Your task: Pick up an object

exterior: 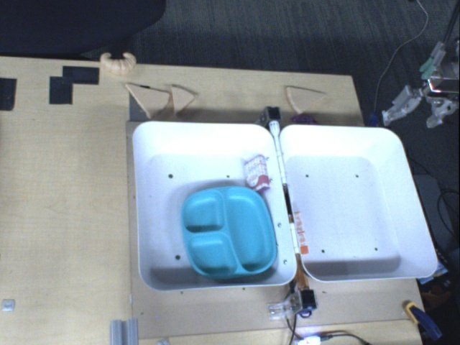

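Turquoise three-compartment plastic plate (229,231) lay in the left white bin (154,192), a small red-and-white packet (256,172) just beside its far rim; gripper state unclear.

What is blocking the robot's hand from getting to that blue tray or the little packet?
Nothing visible. The gripper sits off at the upper right, beyond the right bin. The blue tray and small packet lie uncovered in the left bin, with just the low bin walls between.

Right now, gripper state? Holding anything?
Gripper: up at the view's right edge, beyond the right shallow white bin; whether it is open or shut cannot be told. Nothing visible in it. Teal divided plastic plate lies in the left white bin.
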